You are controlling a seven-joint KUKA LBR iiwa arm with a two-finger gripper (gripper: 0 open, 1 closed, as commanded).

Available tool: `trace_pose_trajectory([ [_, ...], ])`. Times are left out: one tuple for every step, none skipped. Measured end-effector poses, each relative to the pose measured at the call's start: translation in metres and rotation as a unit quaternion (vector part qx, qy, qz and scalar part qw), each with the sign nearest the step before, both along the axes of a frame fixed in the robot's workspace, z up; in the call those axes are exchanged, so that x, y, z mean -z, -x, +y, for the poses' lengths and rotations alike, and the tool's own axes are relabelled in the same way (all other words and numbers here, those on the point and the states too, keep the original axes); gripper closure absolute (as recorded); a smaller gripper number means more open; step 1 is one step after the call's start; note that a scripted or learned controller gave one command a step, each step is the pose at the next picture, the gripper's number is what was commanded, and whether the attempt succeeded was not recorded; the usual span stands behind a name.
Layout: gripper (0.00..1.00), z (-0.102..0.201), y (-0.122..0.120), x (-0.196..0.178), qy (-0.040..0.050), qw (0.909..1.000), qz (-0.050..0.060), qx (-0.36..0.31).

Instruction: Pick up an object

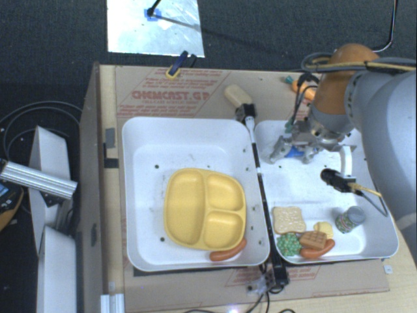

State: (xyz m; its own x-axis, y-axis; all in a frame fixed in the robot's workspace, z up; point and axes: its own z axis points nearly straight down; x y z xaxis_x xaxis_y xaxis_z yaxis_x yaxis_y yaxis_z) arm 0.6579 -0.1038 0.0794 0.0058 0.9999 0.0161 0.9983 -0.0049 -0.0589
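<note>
my claw (pixel 296 154) is down in the back left corner of the right bin (pixel 306 191), close to the wall shared with the left bin (pixel 150 149). my fingers (pixel 279 150) look spread wide, and a small blue thing (pixel 298 152) shows between them. cannot tell if either finger touches it, so not calling it held. my arm (pixel 384 129) comes in from the right over the bin's back edge. other things in the right bin sit at the front, well apart from my claw: a toast slice (pixel 288 219), a green veg piece (pixel 289 244) just in front of it, a waffle (pixel 313 240) beside the veg, a small sausage (pixel 320 250) touching the waffle's front, a yellow cheese bit (pixel 323 227), and a small can (pixel 350 219) to the right of them. in the left bin a yellow divided plate (pixel 205 208) lies flat near the middle, and a hot dog (pixel 228 252) lies against its front rim
</note>
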Motion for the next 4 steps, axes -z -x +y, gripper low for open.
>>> trace_pose_trajectory([
  [0.00,-0.010,0.000,0.000,-0.0010,1.0000,0.000,0.001],
  [1.00,-0.016,0.000,-0.011,0.0046,1.0000,-0.002,-0.001],
  [0.00,-0.015,-0.001,-0.011,0.0048,1.0000,-0.003,-0.001],
  [0.00,-0.042,-0.003,0.000,0.0023,1.0000,-0.009,-0.001],
])
